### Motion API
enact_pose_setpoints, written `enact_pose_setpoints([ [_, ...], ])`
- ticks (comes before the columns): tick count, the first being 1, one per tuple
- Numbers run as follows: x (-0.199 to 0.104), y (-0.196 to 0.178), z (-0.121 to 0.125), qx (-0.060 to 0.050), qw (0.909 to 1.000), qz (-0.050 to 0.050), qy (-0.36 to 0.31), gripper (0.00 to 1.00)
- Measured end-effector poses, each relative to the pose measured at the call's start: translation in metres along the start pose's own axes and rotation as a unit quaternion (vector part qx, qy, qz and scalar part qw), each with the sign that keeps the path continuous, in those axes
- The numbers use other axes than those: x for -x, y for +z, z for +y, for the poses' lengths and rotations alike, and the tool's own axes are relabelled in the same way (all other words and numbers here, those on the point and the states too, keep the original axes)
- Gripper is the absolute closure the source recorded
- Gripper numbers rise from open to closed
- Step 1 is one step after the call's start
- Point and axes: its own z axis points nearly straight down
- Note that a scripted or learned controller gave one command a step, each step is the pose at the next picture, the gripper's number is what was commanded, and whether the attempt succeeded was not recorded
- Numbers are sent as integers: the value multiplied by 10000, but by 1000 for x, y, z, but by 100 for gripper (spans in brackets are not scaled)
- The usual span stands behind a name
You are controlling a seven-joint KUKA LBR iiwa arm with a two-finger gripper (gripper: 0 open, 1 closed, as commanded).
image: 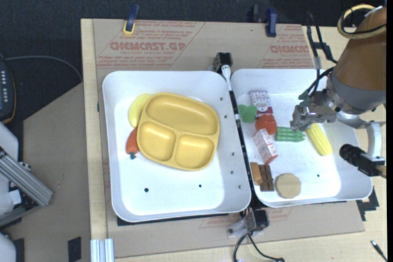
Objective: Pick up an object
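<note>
Where the arm reaches in from the right, its claw hangs low over the right bin, close above the right end of a green piece and the upper end of the corn; whether its fingers are spread or pressed together cannot be told, and nothing shows between them. The corn lies in the right half of that bin, its long axis on a diagonal from upper left to lower right; the green piece lies just left of it, long axis nearly level, its right end near the corn's upper end. Left of these, a red item sits below a small packet, with a green block to its left; a red-and-white carton lies tilted beneath them; lower still, a brown bar rests beside a round cookie. On the left bin a yellow tray with three compartments sits tilted; a banana peeks from under its upper left edge and a red pepper lies against its left side. Both bins rest on the counter.
</note>
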Motion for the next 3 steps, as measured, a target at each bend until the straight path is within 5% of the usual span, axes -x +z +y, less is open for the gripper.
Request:
enact_pose_setpoints([
  [1,0,-24,1,-3,10000,0,-3,100],
  [3,-105,-12,4,-32,10000,16,-23,100],
])
